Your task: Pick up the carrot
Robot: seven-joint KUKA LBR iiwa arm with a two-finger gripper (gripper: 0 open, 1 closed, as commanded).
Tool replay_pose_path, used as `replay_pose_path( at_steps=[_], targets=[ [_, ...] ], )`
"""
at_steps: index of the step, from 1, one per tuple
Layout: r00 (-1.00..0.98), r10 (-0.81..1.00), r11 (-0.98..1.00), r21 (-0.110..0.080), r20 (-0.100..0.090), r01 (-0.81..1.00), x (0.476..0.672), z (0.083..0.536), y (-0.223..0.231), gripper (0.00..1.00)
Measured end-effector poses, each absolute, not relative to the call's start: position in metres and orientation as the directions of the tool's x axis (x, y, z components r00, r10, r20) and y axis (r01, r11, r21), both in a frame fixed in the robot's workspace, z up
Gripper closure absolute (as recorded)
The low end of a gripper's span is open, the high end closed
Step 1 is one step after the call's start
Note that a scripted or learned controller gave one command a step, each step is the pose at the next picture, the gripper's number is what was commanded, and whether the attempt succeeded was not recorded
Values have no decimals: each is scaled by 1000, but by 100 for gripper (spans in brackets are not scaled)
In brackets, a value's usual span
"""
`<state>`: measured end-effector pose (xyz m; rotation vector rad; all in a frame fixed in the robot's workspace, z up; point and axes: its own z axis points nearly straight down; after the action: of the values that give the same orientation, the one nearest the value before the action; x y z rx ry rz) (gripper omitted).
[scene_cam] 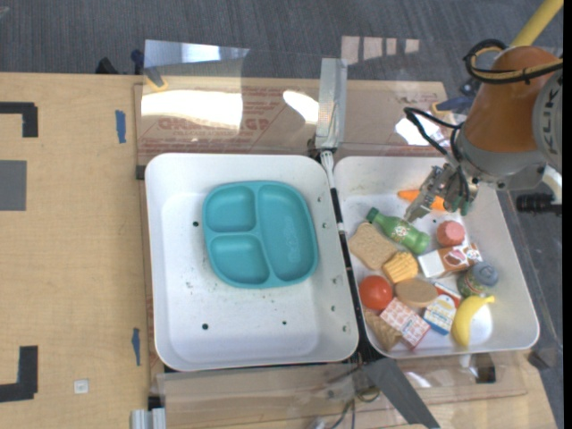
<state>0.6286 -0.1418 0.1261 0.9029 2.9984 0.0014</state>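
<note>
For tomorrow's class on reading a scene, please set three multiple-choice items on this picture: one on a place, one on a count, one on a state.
1. Where does the carrot lie?
A. right bin
B. left bin
C. on the plate

2. How many compartments has the teal plate?
A. two
B. three
C. five

3. How does the green bottle rest?
A. upright
B. on its side
C. on the plate

Answers:
1 A, the carrot sits near the far edge of the right bin, beside the tool.
2 B, one long compartment and two small ones.
3 B, it lies flat among the food.
</note>
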Motion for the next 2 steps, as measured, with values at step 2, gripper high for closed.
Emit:
replay_pose_path(
  at_steps=[2],
  targets=[
    [-364,931,364,5,-3,931,612,169,-148,100]
  ],
)
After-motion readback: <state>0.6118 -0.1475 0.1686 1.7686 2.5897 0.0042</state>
